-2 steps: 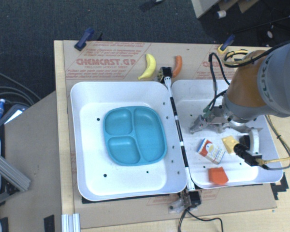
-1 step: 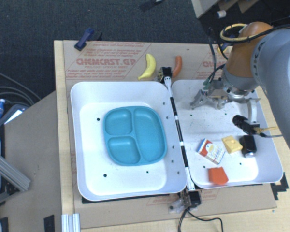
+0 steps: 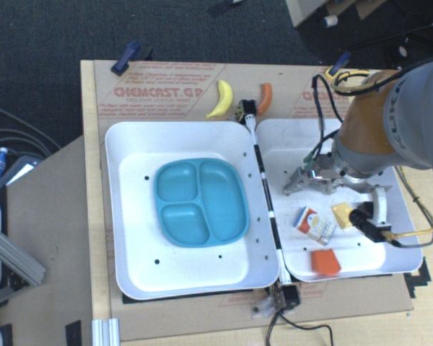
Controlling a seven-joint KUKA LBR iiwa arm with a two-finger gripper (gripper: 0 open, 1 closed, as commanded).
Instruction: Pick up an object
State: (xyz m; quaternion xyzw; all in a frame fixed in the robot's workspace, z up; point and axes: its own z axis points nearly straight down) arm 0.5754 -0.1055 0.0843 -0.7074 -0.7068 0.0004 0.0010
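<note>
My gripper [image 3: 297, 182] hangs low over the middle left of the right bin [image 3: 292, 139], reaching in from the right, with the grey and orange arm above it. Nothing shows in its grasp. In front of it on the bin floor lie a small red, white and blue box [image 3: 314, 224], a yellow block [image 3: 341, 213] to the box's right, and an orange block [image 3: 325, 262] near the front rim. The box sits a short way in front of the gripper, apart from it.
The left bin [image 3: 130, 157] holds a blue divided plate [image 3: 200, 201]. Behind the bins on the bench lie a yellow banana [image 3: 220, 99] and an orange carrot-like piece [image 3: 264, 98]. A blue clamp [image 3: 126, 58] sits at the bench's back left corner.
</note>
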